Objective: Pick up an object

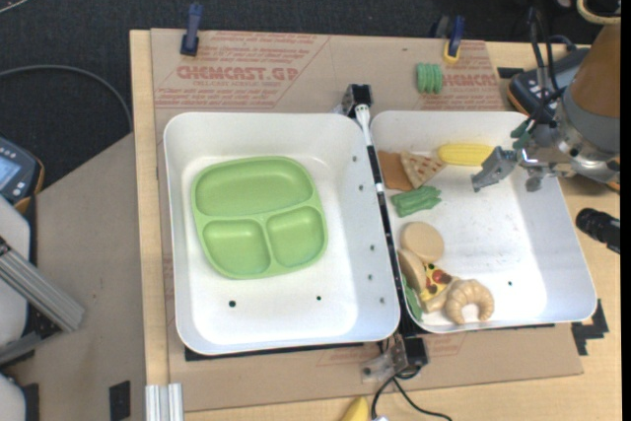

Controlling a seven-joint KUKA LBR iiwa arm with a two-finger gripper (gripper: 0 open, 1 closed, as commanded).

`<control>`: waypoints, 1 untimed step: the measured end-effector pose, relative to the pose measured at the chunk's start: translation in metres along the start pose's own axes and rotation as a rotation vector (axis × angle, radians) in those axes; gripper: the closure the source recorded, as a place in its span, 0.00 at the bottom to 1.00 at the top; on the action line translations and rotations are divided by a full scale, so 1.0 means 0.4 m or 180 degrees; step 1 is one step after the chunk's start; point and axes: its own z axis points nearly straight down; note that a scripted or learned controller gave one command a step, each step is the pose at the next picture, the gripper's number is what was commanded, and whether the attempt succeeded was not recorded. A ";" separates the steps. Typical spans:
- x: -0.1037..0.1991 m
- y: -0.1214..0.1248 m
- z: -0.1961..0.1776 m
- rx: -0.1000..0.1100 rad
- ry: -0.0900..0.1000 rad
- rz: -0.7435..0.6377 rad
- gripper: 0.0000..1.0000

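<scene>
The right bin (532, 242) holds toy food along its left side. A yellow corn cob (463, 153) lies at the back, with a pizza slice (422, 168) and a brown piece (393, 172) beside it. Below them come a green pod (416, 201), a tan round piece (422, 239), a small red and yellow item (435, 278) and a croissant (469, 300). My gripper (513, 175) hangs over the bin's back right, just right of the corn cob. It is open, with nothing between its fingers (490, 172).
The left bin (187, 291) carries a green divided plate (259, 215). A small green block (429, 78) lies on the cardboard behind the bins, near a blue clamp (454, 37). A black clip (358, 99) sits where the bins meet.
</scene>
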 end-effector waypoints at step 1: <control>0.112 -0.122 -0.252 -0.0028 0.0002 -0.0015 0.00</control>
